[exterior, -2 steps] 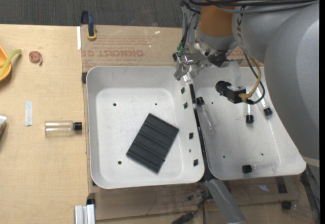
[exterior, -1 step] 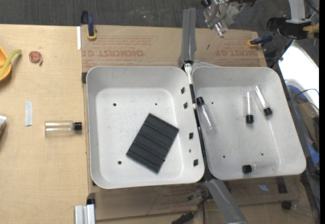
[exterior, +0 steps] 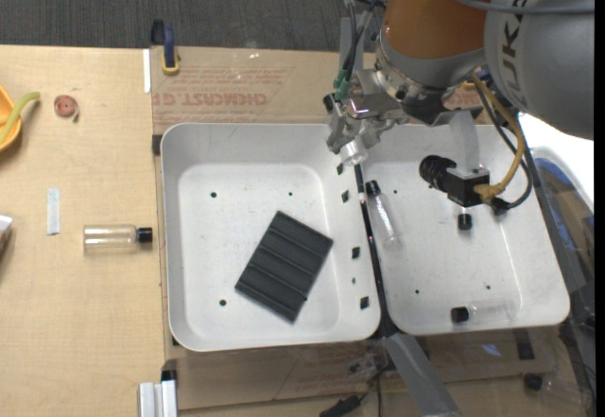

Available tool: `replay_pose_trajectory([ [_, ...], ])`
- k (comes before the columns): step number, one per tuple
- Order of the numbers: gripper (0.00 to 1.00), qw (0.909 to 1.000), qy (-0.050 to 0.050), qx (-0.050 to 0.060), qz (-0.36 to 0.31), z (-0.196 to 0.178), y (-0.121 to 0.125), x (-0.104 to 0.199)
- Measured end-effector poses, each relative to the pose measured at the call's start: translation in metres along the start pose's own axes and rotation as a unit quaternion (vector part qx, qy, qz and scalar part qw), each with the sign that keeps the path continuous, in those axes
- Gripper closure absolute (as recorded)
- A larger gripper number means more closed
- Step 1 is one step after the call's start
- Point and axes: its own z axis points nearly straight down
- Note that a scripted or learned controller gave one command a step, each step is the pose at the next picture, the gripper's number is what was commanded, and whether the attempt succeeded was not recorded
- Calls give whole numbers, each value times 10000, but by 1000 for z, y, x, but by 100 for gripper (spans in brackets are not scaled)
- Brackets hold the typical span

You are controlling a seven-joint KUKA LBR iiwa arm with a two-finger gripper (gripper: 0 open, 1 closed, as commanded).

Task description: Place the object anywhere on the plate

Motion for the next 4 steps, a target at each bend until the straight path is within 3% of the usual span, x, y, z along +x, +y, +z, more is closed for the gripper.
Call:
replay_pose_trajectory([
  [1, 100, 9999, 1, 5, 142, 144, -35, 74],
  [2, 100, 9998, -3, -17, 217, -3, 93, 19],
  [3, 100, 9983, -2, 0, -591, 48, 34, 117],
  [4, 0, 9983, -2, -1, -591, 48, 35, 117],
])
